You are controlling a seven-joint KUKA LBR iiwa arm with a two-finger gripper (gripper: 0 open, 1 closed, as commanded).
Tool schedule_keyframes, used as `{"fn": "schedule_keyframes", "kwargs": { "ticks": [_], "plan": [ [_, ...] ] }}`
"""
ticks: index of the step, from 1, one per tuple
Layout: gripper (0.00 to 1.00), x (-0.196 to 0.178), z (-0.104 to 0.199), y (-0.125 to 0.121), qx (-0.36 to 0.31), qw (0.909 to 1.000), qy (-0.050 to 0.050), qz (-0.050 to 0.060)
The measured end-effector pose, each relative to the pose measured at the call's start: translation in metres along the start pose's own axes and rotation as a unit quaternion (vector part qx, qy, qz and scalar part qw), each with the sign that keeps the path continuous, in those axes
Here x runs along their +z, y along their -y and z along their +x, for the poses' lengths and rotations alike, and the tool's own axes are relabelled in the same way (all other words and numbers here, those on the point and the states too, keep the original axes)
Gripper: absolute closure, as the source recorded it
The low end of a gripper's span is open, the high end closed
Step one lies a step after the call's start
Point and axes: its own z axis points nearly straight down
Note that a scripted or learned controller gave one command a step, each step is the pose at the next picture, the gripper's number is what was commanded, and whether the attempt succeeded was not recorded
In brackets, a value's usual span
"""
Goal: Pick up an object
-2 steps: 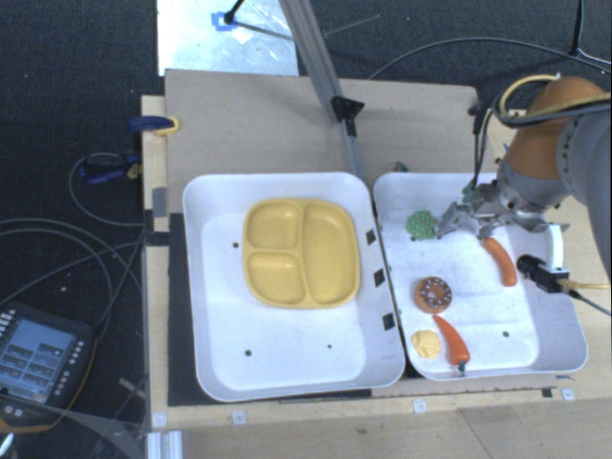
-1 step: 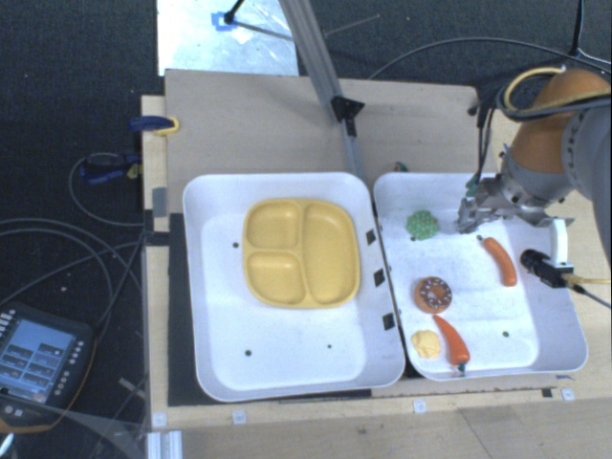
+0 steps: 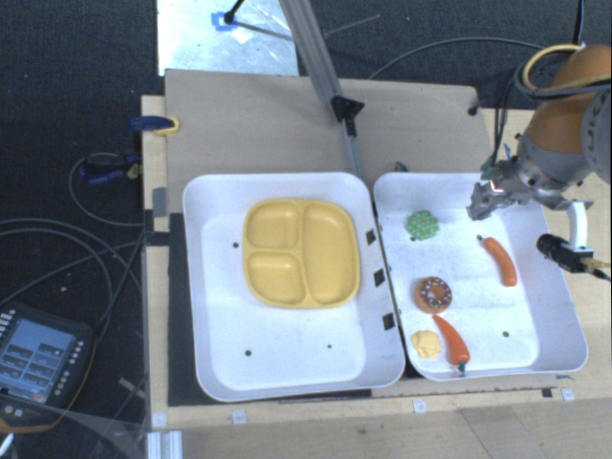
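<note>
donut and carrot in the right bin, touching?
Cannot tell. In the camera view the donut sits just above the carrot's upper end; their edges meet with no plain gap, but contact isn't certain.

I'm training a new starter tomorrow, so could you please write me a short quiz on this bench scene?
1. True or false: the yellow plate lies in the left bin.
2. Which food lies nearest the gripper? A) doughnut B) broccoli C) carrot
3. How many compartments does the plate have?

Key: 1. True. 2. B. 3. Three.
</note>
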Motion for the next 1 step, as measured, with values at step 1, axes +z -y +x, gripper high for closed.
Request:
{"fn": "schedule_keyframes", "kwargs": {
  "ticks": [1],
  "plan": [
    [1.0,-0.0447,-0.0018,-0.0002,-0.001,1.0,0.0,0.0]
  ]
}}
